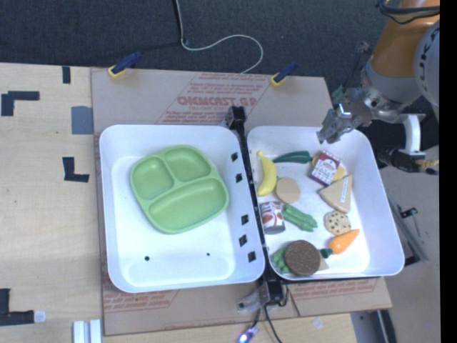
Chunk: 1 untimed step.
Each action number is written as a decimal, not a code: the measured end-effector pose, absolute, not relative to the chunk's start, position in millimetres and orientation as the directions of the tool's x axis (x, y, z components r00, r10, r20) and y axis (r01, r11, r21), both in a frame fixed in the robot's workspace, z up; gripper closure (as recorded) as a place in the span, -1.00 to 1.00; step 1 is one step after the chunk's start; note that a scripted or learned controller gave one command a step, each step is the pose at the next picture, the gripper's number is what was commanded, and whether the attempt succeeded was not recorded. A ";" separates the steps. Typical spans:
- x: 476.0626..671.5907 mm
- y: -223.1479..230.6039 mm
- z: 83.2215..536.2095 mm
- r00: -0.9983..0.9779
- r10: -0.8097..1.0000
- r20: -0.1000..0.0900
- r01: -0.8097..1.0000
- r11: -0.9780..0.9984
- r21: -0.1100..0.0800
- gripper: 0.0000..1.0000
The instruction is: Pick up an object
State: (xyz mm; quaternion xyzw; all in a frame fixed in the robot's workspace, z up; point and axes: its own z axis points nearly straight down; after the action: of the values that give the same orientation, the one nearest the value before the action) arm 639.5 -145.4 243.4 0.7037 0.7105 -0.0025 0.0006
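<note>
The right bin [377,191] holds several toy foods: a yellow banana [266,174], a green bean [291,157], a red and white carton [324,168], a tan round cookie [288,190], a cheese wedge [338,192], a small can [272,217], a green pickle [300,218], a spotted cracker [336,223], an orange carrot [344,241] and a brown burger patty [302,257]. My gripper [333,130] hangs over the bin's far right rim, just above the carton, with nothing seen in it.
The left bin [118,213] holds a green divided tray [179,188]. A black divider [246,191] runs between the bins. Clamps [125,64] and a cable [214,45] lie at the cardboard's far edge.
</note>
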 end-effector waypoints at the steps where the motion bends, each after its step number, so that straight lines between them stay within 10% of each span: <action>1: 639.7 -144.9 253.0 -0.011 1.000 -0.005 1.000 0.011 -0.003 1.00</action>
State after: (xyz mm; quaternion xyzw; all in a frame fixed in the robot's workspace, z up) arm 639.7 -144.9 253.0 0.7031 0.7110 -0.0030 0.0006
